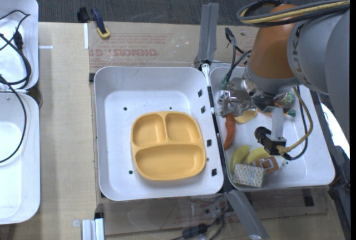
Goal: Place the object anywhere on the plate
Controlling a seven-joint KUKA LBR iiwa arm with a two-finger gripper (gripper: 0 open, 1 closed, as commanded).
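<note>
1. The plate (168, 145) is yellow-orange with three compartments, two small above and one long below. It lies flat in the left bin (111, 122), with nothing on it.
2. The gripper (229, 101) hangs low over the right bin (317, 169), near the divider between the bins. Whether it is open or closed, I cannot tell.
3. Just below the gripper lies an orange carrot-shaped piece (229, 132), long and tapered.
4. Further down sit a yellow banana-like item (240, 154), a small brown-and-white carton (269, 164) and a pale speckled block (248, 175), clustered together.
</note>
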